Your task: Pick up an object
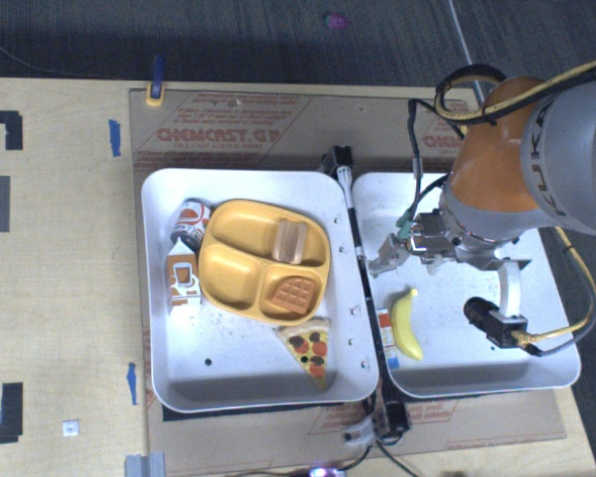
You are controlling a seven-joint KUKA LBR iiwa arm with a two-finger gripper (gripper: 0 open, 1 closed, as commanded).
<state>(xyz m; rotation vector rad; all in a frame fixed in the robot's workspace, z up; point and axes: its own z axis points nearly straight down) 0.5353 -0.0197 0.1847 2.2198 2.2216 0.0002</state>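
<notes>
A yellow banana (407, 324) lies in the right bin (546, 366), near its left wall. My gripper (405, 250) hangs over the upper left part of that bin, just above and apart from the banana's top end. The grey wrist and orange band cover much of the bin's upper right. Nothing shows held in the gripper. In the left bin (179, 366) sit a yellow divided plate (228, 266) with a waffle piece (295, 292) and a brown block (290, 239) on it, and a pizza slice (310, 348).
A can (190, 223) and a small orange-and-white carton (182, 276) lie along the left bin's left side. A small printed card (386, 331) rests by the divider between the bins. A black fitting with a yellow cable (497, 323) hangs right of the banana.
</notes>
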